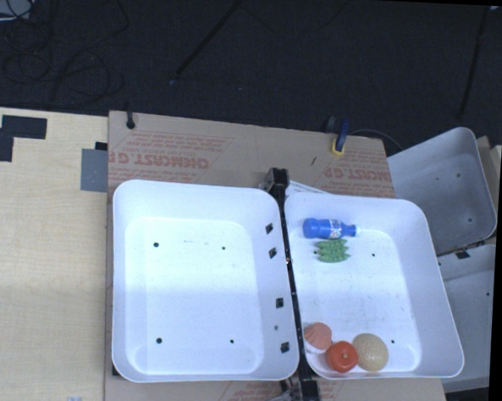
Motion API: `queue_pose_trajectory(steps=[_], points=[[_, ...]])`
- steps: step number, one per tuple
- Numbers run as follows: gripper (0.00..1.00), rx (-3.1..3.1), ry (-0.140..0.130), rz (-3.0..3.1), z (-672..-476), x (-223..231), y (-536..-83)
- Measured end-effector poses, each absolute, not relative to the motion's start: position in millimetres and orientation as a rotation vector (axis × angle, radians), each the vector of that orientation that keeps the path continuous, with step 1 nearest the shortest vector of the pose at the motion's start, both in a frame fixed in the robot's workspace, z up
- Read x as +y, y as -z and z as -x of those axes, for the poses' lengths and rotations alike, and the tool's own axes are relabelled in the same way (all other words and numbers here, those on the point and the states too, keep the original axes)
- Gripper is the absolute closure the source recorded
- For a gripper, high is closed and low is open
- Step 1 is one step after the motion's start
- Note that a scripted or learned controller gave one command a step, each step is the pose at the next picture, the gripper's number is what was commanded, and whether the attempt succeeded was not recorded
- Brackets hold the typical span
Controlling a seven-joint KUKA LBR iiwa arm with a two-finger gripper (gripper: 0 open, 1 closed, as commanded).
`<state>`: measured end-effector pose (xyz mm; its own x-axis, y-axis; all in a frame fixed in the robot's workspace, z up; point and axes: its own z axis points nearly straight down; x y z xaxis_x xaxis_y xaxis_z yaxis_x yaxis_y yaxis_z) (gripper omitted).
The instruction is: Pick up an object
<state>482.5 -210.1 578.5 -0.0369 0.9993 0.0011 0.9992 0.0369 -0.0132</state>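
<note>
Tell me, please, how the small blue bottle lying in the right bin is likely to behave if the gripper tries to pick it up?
The blue bottle lies on its side near the bin's far wall, so it may well roll when nudged. It looks like smooth plastic, probably light and a bit slippery. The green object close beside it could get bumped.

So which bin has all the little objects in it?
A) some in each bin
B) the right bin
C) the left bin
B: the blue bottle, green toy, pink piece, red ball and tan ball all lie in the right bin.
</note>
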Motion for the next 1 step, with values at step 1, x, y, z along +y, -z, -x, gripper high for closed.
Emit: queue_pose_trajectory(steps=[1], points=[[1.00, -2.259, -0.015, 2.167, -483.6, -209.3, -588.5]])
